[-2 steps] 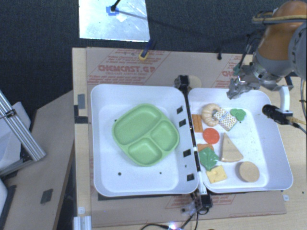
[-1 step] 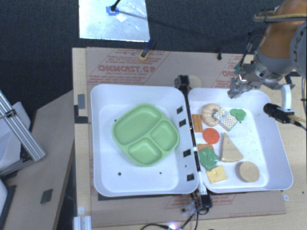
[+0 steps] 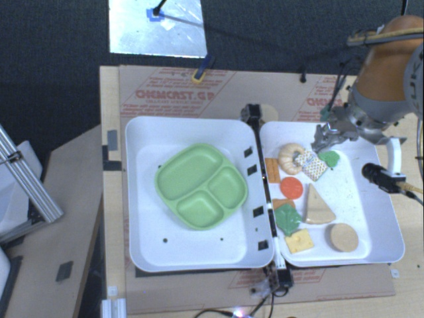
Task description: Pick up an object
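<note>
tool (image 3: 324, 140): sits in the upper part of the right bin (image 3: 384, 197), hanging off the grey arm with the orange band (image 3: 392, 45) in the upper right of the frame. Honestly can't tell if it's open or closed, it's just a small grey blob from up here.

likely target: my guess is the green piece (image 3: 330, 158) or the checkered block (image 3: 313, 165), both right under the tool tip. Can't say which it's really going for.

where the stuff is: everything is bunched in the left half of the right bin. The donut (image 3: 290, 156) is touching the checkered block, the orange strip (image 3: 272, 170) lies along the divider, and the red round piece (image 3: 291, 188) is just below them.

what could go wrong: those three up top are packed tight, so the tool could easily land on an edge between two things and shove them apart instead of grabbing one. The green piece looks small and flat, easy to slip off.

other risk: the tool sits near the bin's upper wall, so a nudged piece could end up jammed against it.

looks of the rest: tan wedge (image 3: 319, 207), leafy green thing (image 3: 287, 218), yellow block (image 3: 299, 242) and tan disc (image 3: 344, 237) lower down, better spaced.

left bin (image 3: 142, 244): holds just the green divided plate (image 3: 201, 185), well apart from the action.
</note>
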`<state>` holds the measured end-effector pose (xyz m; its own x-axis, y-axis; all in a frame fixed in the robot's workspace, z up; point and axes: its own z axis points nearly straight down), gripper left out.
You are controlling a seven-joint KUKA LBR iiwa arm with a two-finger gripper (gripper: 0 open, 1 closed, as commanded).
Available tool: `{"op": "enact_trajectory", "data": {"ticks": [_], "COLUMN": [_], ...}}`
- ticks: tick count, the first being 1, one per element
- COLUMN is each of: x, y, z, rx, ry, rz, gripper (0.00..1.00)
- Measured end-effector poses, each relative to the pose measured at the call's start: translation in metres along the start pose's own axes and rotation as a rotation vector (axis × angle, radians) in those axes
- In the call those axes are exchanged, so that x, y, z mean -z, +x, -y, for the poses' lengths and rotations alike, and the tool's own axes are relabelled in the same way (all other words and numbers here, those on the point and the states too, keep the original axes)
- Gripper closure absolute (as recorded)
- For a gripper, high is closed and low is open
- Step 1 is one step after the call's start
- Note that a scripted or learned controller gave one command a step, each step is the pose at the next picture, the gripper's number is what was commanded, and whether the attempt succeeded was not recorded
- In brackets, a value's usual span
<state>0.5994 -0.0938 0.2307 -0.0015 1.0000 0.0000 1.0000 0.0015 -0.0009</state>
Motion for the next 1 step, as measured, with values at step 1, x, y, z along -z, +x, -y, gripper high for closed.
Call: {"op": "enact_trajectory", "data": {"ticks": [1], "x": [0.0051], "y": [0.0086], "z": [0.052], "rx": [-0.001], "ry": [0.0], "rz": [0.0], "gripper": [1.0]}}
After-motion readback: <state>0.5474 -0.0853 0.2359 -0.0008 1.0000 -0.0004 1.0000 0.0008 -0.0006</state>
